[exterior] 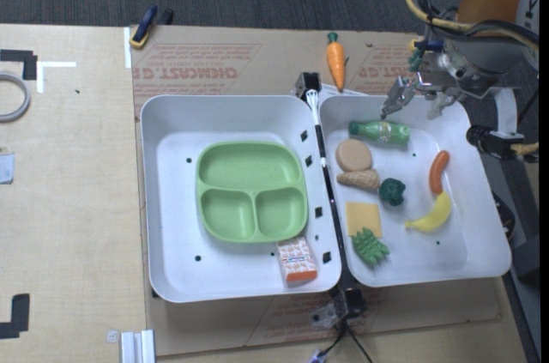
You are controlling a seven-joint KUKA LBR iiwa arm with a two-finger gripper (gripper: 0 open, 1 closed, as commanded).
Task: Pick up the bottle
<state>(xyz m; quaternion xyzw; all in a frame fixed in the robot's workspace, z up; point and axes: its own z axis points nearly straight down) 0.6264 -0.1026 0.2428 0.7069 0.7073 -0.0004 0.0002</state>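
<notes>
**Gripper poised over the back of the right bin, bottle lying free**

Over the right bin's (480,263) far edge, the camera view catches the gripper (418,98) hanging just above the rim, the grey arm (493,5) with its orange band sweeping in from the upper right. Its thin metal fingers (396,99) are spread apart, and nothing sits between them.

Just below and a touch to the left of those fingers, the green bottle (380,131) lies on its side on the bin floor, running left to right near the back wall. It's close to the gripper but not touching it.

Crowding in beneath the bottle: a round tan bread roll (352,154), a pale root-like piece (359,178) right under that, and a dark green broccoli (393,191) beside it. Further right, a red sausage (439,171) sits tilted, with a yellow banana (431,215) just below. At the front, a yellow cheese slice (364,218) and a leafy green piece (370,248).

Across in the left bin (163,207), a green divided plate (252,191) takes the middle, and a small orange-and-white carton (297,259) rests at the front right corner.

Out on the table (69,207), an orange carrot (335,60) lies behind the two bins, near where they meet.
</notes>
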